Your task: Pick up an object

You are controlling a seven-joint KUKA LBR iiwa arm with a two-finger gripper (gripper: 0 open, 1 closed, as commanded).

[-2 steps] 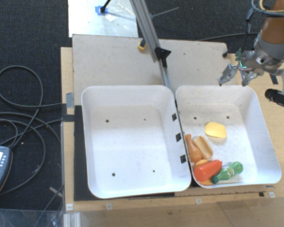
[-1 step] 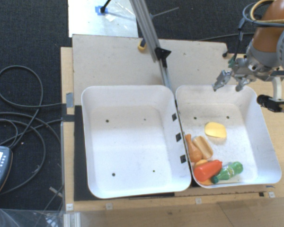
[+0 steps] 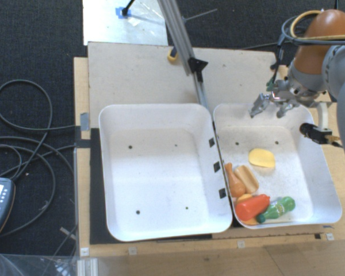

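Objects are lying clustered in the right bin (image 3: 319,171): a yellow piece (image 3: 262,158), a hotdog (image 3: 246,179), a carrot (image 3: 235,181), a red pepper (image 3: 252,204) and a green bottle (image 3: 278,209). The end effector (image 3: 270,106) is hovering over the bin's far rim, fingers spread, gripping nothing. Crowding is risking a glancing, failed grasp. No readable writing is showing.
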